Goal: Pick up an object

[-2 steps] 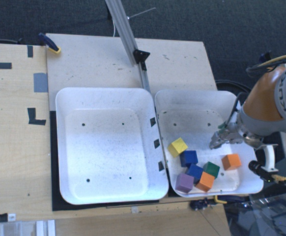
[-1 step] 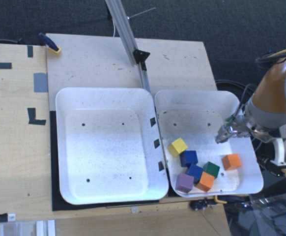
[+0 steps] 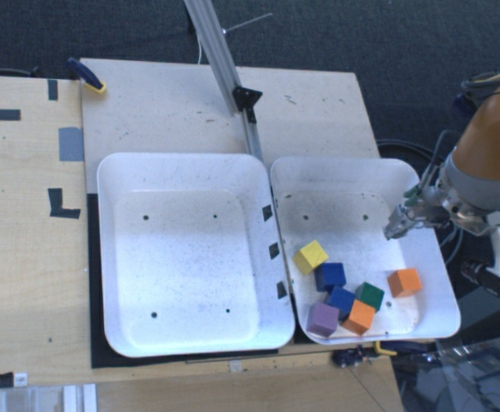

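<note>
Now the tool (image 3: 398,227) hangs above the orange block (image 3: 404,281); I cannot tell if it holds anything. Next, it should drop down to that block.

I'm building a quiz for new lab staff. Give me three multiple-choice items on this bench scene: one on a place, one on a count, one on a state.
1. Where do the blocks lie?
A. left bin
B. right bin
C. bare bench

2. How many orange blocks are there?
A. one
B. two
C. four

3. Where is the gripper?
A. over the right bin, apart from the blocks
B. pressed onto the yellow block
C. over the left bin

Answers:
1 B: the blocks, such as the yellow block, cluster in the right bin.
2 B: one orange block lies alone, another in the cluster.
3 A: the gripper hangs near that bin's right side.
</note>
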Robot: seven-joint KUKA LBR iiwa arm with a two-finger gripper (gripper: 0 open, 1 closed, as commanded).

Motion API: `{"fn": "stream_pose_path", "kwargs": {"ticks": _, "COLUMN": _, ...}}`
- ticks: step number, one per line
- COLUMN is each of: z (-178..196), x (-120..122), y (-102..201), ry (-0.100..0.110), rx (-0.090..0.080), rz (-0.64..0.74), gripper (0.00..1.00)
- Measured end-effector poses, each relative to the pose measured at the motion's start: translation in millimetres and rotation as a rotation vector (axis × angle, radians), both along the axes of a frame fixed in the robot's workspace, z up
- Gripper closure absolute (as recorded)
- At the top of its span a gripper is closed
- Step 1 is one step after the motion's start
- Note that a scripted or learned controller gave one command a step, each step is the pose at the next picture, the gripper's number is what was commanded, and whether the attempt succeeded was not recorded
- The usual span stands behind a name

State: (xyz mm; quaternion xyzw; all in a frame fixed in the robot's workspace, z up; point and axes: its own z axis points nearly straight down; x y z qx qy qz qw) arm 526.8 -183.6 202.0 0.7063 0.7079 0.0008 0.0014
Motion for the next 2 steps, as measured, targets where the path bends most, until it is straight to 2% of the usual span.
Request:
{"fn": "stream_pose_path", "kwargs": {"ticks": 1, "z": 55.6, "x": 1.0, "y": -10.2, "ry": -0.001, "rx": -0.001, "rz": -0.002, "gripper": 1.0}}
{"fn": "stream_pose_path", "kwargs": {"ticks": 2, "z": 49.0, "x": 21.2, "y": 31.5, "ry": 0.004, "rx": 0.001, "rz": 0.003, "gripper": 1.0}}
